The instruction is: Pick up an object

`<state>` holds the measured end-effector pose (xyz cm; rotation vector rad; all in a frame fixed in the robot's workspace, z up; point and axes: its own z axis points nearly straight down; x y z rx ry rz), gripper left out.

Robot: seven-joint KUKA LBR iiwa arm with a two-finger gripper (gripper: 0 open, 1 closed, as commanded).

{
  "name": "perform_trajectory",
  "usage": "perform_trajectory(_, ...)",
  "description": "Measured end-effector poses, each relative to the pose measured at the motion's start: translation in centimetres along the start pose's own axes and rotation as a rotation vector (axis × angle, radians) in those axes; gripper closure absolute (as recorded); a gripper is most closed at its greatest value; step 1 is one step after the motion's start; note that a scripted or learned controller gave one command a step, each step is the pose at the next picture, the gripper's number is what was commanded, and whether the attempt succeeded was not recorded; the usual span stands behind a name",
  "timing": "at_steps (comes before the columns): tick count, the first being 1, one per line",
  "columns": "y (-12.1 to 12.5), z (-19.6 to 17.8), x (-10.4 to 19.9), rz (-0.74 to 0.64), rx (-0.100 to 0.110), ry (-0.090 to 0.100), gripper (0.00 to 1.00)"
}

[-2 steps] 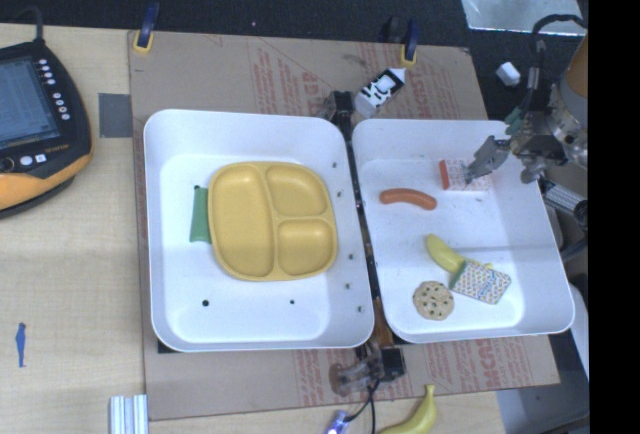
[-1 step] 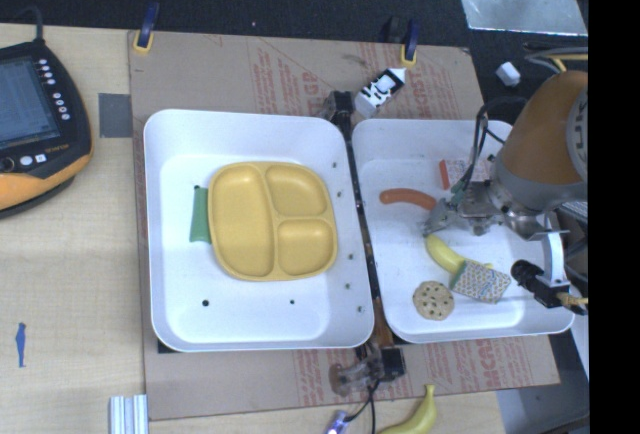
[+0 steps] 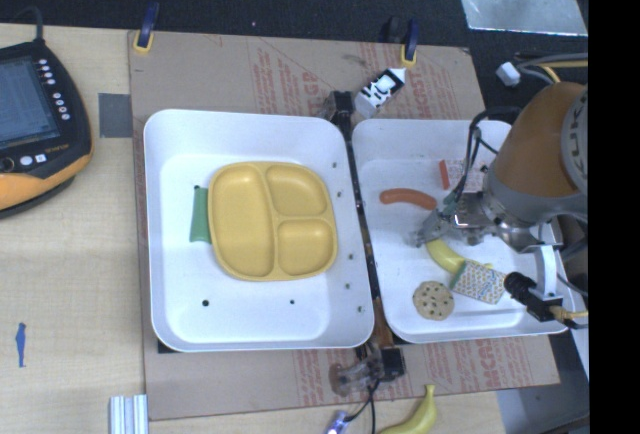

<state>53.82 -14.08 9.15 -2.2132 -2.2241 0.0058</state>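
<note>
Tool (image 3: 432,227) low in right bin (image 3: 400,317), grip state cannot be told | banana piece (image 3: 445,255) just beneath tool, likely target | sausage (image 3: 407,196) just beyond; cookie (image 3: 433,299), patterned block (image 3: 479,283) nearer | items loose for picking

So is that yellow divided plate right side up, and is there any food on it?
Right side up and bare: the yellow plate shows three hollow compartments facing up.

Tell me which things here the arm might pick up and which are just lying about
Candidates to pick, in the right bin, where the gripper is:
hot dog
banana
cookie
patterned packet

Just lying about:
yellow divided plate in the left bin
pendant controller
second banana off the bench edge
</note>
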Motion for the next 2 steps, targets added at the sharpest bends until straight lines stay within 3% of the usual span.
perform_trajectory(1,0.0,-1.0,-0.1,-0.006,0.002,-0.002,1.00)
perform_trajectory(2,3.8,-10.1,7.9,0.000,-0.003,0.001,1.00)
